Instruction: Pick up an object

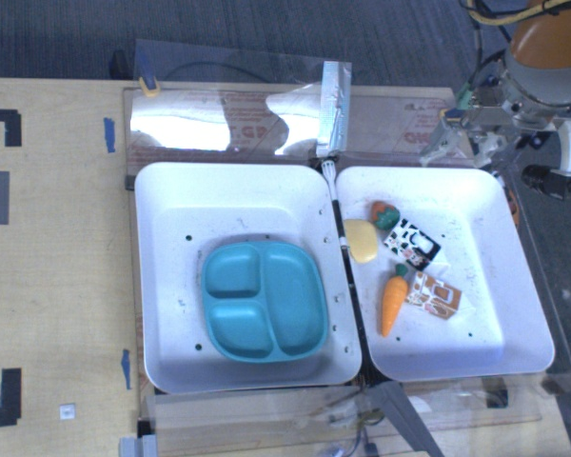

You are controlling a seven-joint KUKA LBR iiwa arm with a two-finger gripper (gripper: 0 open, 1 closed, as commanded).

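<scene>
The right bin [476,336] holds a small cluster near its left wall. An orange toy carrot [392,300] lies lengthwise, with an orange-and-white packet [434,294] beside it. Above them sit a black-and-white patterned piece [411,244], a pale yellow rounded object [363,241] and a small orange and green item [383,213]. My gripper [476,141] hangs above the back right corner of the right bin, apart from all of these.
The left bin [171,208] carries a blue divided tray [264,299]. A clear plastic sheet [228,112] stands behind the bins. The arm's orange band [549,41] and cables fill the top right corner.
</scene>
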